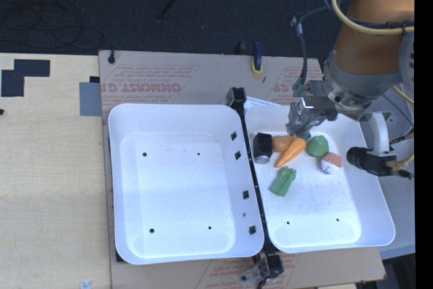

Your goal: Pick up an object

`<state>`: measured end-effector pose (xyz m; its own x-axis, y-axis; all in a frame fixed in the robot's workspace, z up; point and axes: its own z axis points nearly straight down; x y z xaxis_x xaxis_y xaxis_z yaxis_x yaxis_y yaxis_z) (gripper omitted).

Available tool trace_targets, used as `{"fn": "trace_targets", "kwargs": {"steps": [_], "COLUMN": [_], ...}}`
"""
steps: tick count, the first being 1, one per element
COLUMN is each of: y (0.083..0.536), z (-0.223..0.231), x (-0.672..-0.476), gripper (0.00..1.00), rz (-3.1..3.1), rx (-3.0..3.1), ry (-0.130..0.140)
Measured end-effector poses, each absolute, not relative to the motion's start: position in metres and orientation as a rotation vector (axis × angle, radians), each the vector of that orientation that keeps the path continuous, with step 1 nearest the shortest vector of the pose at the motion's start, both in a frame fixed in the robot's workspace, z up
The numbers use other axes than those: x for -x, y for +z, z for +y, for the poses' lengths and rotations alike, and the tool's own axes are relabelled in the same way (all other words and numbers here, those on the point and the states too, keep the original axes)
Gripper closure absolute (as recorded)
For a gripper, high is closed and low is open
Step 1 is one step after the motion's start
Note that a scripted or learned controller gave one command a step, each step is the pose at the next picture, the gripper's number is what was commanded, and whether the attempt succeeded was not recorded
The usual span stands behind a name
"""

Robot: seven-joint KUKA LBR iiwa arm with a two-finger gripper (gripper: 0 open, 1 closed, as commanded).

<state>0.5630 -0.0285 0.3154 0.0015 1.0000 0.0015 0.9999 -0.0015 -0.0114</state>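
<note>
Camera view | tool (302, 126) above carrot (290, 151), grip state unclear | cardboard (155, 83) print mirrored, unreadable

One fixed camera looks down at a slant on the desk (54, 166) (both bins (176, 247) fit in frame).

two white bins (179, 250) sit on brown cardboard (169, 81) printed with red lettering. in the right one lie an orange carrot (289, 151), a green ball (316, 145) and a green ridged piece (283, 181).
</note>
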Motion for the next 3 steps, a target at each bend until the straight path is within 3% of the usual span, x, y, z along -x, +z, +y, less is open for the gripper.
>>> {"fn": "trace_targets", "kwargs": {"steps": [1, 2, 3], "y": [0.344, 0.371, 0.312], "z": [0.064, 0.186, 0.199], "x": [-0.6, -0.645, -0.575], "gripper": [1.0, 1.0, 1.0], "rz": [-2.23, -2.234, -2.22], "rx": [2.214, 2.208, 2.212], "ry": [-0.003, -0.007, 0.018]}}
